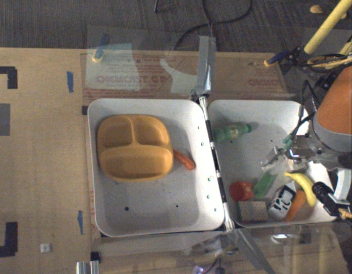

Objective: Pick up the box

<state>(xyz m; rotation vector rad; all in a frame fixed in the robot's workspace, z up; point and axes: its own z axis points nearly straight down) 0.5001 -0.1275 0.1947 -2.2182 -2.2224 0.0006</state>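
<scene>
— What's in the left bin [107,210]?
— An orange sectioned tray [134,146], a small carrot [185,160] touching its right edge.
— And the right bin [244,110]?
— A green bottle [231,132], a tomato [241,190], the box [253,210] by the front wall, then a banana [302,182].
— The gripper [283,154]?
— Above the bin's right half; I cannot tell its state.

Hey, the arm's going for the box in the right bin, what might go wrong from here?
1. The box lies in a tight cluster at the right bin's front edge, touching the tomato and close to a green piece, so the hand may bump or grab a neighbour instead.
2. It sits against the bin's front wall, leaving little room on that side.
</scene>
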